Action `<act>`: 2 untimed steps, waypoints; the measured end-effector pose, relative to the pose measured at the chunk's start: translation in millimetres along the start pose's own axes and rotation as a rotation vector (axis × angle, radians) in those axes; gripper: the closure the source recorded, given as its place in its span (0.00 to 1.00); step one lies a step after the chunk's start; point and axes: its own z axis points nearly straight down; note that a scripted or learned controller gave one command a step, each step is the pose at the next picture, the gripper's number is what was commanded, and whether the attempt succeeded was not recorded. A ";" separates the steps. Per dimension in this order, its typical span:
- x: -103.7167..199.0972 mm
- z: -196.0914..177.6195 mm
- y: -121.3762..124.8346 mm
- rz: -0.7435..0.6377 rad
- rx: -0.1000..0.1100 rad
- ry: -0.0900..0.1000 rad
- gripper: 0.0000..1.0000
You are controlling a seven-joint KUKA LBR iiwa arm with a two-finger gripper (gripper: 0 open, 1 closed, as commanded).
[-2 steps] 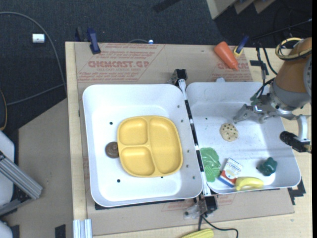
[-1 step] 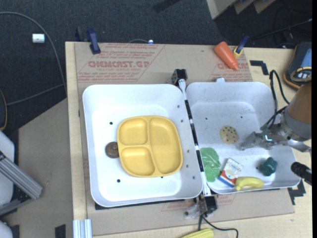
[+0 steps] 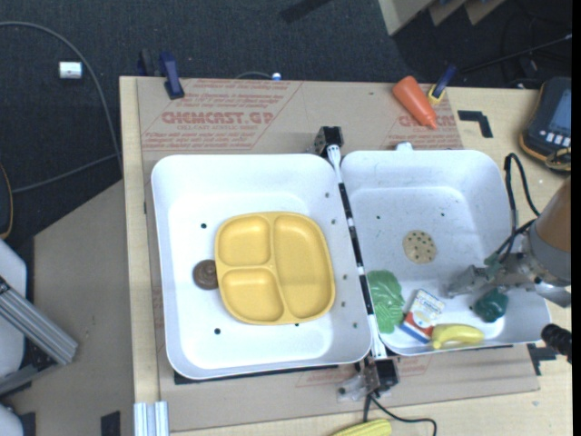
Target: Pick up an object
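Two white bins sit on a tan bench (image 3: pixel 272 116) printed with faded red lettering. The left bin (image 3: pixel 182 262) holds a pale yellow divided tray (image 3: pixel 272 266) with a brown disc (image 3: pixel 205 274) at its left edge. The right bin (image 3: pixel 436 184), speckled with small dark dots, carries a beige cookie with darker spots (image 3: pixel 418 245), a green leafy piece (image 3: pixel 385 298), a small red, white and blue carton (image 3: pixel 421 315), a yellow banana (image 3: pixel 457 336) and a dark teal object (image 3: pixel 491 306). An orange carrot-like piece (image 3: pixel 417 102) lies on the bench at the upper right. The floor (image 3: pixel 73 153) is dark blue-grey.
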 end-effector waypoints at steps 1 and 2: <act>92.5 0.0 56.2 0.001 -0.005 -0.007 0.00; 38.8 -35.9 110.0 0.001 -0.005 -0.008 0.00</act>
